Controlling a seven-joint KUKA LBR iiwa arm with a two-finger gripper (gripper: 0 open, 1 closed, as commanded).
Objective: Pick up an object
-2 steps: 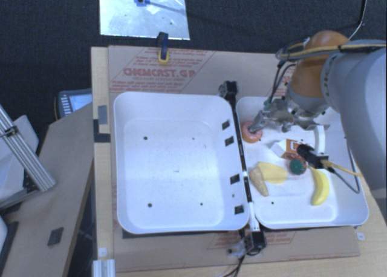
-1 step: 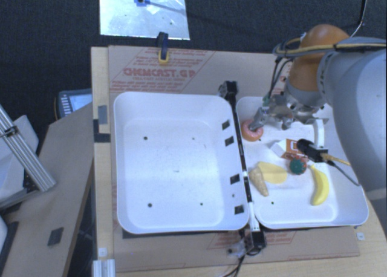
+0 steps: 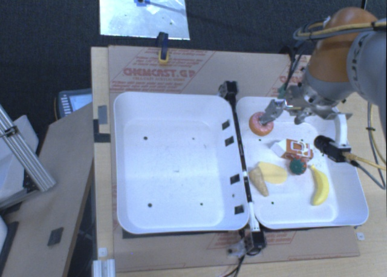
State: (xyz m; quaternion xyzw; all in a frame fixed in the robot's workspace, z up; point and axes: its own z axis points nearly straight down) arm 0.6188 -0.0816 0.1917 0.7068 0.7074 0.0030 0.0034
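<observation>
Jaws (image 3: 273,111) low in the right bin (image 3: 347,209), just above the doughnut (image 3: 261,124); spread or shut, cannot tell. Below them: small box (image 3: 297,149), green ball (image 3: 297,166), banana (image 3: 320,185), yellow wedge (image 3: 273,173), cone (image 3: 259,181).

Bench top: brown cardboard sheet (image 3: 181,67) with red "CHEMCAST" lettering, laid over a pale wooden board (image 3: 97,149). Yellow-and-black clamp (image 3: 163,49) at the sheet's far edge. Behind: dark carpeted floor (image 3: 48,22), with a shiny silver square plate (image 3: 144,5) lying on it. Left side: tan side table (image 3: 42,209), an aluminium extrusion rail (image 3: 21,149) slanting across it. Lighting even; glare on the silver plate.
</observation>
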